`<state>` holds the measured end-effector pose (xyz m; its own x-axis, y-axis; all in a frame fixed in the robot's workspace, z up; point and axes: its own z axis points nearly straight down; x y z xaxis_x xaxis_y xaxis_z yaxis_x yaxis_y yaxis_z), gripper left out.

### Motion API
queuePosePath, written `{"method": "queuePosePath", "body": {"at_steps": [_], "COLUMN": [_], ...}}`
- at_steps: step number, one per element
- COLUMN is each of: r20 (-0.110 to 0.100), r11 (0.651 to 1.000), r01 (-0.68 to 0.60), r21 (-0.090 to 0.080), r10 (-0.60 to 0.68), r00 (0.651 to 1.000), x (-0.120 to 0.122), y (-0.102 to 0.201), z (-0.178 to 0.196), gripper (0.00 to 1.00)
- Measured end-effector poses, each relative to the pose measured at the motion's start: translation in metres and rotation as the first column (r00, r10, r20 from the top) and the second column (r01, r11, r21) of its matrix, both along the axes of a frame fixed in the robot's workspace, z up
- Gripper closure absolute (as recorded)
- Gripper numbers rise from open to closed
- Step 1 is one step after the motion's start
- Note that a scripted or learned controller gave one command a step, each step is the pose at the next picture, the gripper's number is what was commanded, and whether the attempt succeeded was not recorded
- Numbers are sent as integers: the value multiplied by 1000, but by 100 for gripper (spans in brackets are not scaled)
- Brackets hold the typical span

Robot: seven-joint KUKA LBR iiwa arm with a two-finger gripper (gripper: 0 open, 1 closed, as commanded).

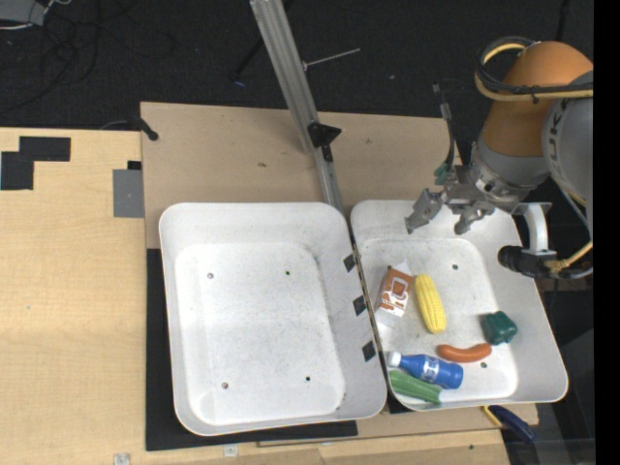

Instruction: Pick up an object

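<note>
We see the gripper hanging with its two fingers spread wide and nothing between them, above the far edge of the right bin, while the left bin sits beside it. Taking the corn cob as our landmark: it lies near the middle of the right bin, its long axis running roughly toward and away from us, nearer to us than the gripper. Just to its left lies a small brown-and-white carton; beyond it to the right sits a dark green block; below it, toward the bin's near rim, we find an orange sausage, a blue bottle and a green pod-shaped toy crowded close together. We judge the cob a light, stiff plastic toy, its ridged skin offering some grip; the fingers would best close across its narrow middle, where neighbours stand clear. The smooth, rounded bottle and sausage look likelier to slip or roll.
</note>
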<state>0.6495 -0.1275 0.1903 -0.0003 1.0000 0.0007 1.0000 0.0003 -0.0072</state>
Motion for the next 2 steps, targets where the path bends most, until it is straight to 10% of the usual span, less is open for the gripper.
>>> {"method": "queuePosePath", "body": {"at_steps": [2], "r20": [3], "r11": [1000], "r01": [-4], "r21": [-1], "r10": [4], "r00": [1000], "x": [6], "y": [7], "z": [-101], "gripper": [0]}}
